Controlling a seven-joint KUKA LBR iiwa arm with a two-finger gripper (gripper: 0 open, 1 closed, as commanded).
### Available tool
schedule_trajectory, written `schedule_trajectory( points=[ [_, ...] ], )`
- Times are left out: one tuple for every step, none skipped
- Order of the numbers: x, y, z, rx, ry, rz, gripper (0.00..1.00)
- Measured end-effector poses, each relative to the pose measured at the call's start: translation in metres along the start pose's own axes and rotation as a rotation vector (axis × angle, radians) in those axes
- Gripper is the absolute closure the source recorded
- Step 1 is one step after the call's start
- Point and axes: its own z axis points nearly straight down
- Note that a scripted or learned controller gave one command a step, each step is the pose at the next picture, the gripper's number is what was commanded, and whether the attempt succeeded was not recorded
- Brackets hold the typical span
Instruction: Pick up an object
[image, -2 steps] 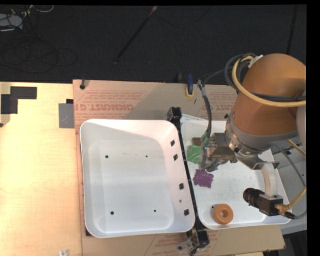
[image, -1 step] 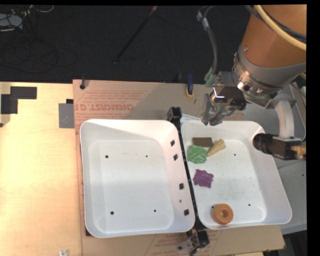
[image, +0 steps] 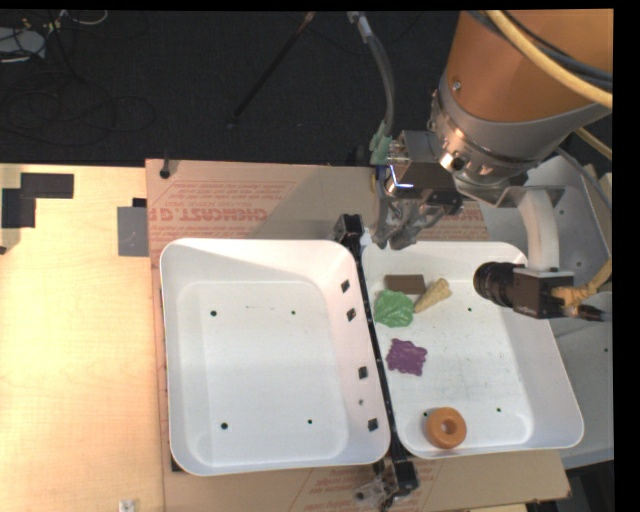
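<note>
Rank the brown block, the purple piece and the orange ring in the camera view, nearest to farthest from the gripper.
From the gripper, above the right bin's far left corner:
1. Brown block, just below it, near the bin's far edge.
2. Purple piece, mid-bin, by the divider side.
3. Orange ring, at the bin's near edge.

We see the arm w/ a broad orange band up top, smooth and rounded, then a grey metallic ring below it. Under that sits a dark boxy wrist block w/ small silver fittings and a green part on its side. A grey cable curves in from above. The gripper is dark grey metal; finger detail is too small for us to make out. Black hoses run across the orange shell.
</note>
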Motion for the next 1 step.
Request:
schedule_trajectory(
  points=[
    [0.0831, 0.0181, -0.0395, 0.000, 0.001, -0.001, 1.00]
  ],
)
